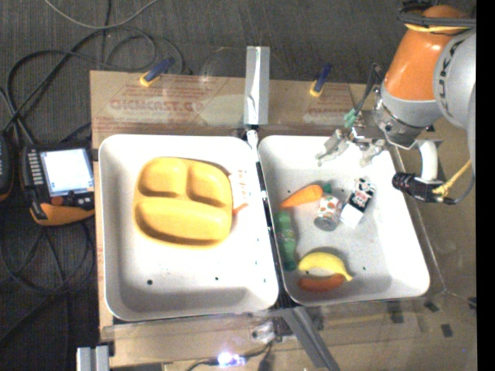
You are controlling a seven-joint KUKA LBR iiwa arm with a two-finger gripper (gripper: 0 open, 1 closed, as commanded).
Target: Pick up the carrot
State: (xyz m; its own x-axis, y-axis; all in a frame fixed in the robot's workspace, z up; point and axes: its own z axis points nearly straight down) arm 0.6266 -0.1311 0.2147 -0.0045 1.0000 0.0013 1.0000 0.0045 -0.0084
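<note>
Carrot (302,195) seen lying in right bin (402,280), centre-right of frame, beside can (328,212). Gripper (349,147) positioned above bin's upper edge, fingers spread apart, nothing held.

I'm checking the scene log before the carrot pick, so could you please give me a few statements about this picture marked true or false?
1. The carrot lies in the right bin. True.
2. The yellow tray sits in the right bin. False: it is in the left bin.
3. The gripper holds the carrot. False: it hangs apart from the carrot, fingers spread.
4. A banana lies near the right bin's front edge. True.
</note>
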